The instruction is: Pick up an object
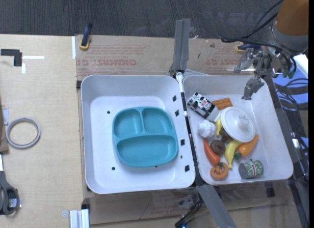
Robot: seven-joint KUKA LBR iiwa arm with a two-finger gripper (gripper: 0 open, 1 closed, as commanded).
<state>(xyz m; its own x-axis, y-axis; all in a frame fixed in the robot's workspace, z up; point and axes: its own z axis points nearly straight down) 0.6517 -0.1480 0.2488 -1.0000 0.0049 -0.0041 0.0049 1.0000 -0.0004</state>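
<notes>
Here the pincer (252, 88) is hanging over the far right corner of the right bin (279, 124), its fingers released and grasping nothing. Below and to its left, a heap of toy objects is lying in that bin: a white lidded pot (239, 124), a black-and-white cow carton (201, 104), an orange carrot (222, 103), a yellow banana (230, 154), a small pumpkin (219, 172) and a green can (251, 168). In the left bin (93, 138) a teal divided plate (145, 136) is sitting flat, and a grey tape ring (22, 132) is resting on the tabletop (39, 89) far left
</notes>
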